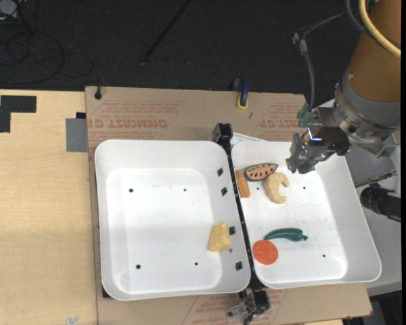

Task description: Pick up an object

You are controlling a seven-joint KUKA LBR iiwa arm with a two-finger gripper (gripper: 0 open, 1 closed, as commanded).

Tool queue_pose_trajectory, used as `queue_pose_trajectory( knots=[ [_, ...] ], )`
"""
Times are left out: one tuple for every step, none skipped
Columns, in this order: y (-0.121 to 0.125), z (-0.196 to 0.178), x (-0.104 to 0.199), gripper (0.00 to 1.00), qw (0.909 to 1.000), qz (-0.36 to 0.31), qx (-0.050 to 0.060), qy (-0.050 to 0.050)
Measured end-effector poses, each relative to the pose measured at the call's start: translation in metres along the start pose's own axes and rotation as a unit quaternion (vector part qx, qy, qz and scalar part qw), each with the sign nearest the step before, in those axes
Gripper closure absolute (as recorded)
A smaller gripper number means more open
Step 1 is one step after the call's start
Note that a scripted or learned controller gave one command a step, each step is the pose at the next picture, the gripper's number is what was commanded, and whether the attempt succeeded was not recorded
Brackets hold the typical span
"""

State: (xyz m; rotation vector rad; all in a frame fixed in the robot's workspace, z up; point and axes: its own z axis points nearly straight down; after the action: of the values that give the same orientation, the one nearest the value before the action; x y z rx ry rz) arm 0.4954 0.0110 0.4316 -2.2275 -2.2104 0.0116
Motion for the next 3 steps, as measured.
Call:
queue_pose_trajectory(
  knots=[
    [0.018, 0.082, 0.005, 1.00, 1.0000, -0.004, 0.002, 0.001],
    [-0.006, 0.059, 0.070, 1.00, 1.0000, -0.008, -0.003, 0.002],
    [-0.014, 0.018, 0.109, 1.00, 1.0000, -0.006, -0.004, 0.002]
  ],
)
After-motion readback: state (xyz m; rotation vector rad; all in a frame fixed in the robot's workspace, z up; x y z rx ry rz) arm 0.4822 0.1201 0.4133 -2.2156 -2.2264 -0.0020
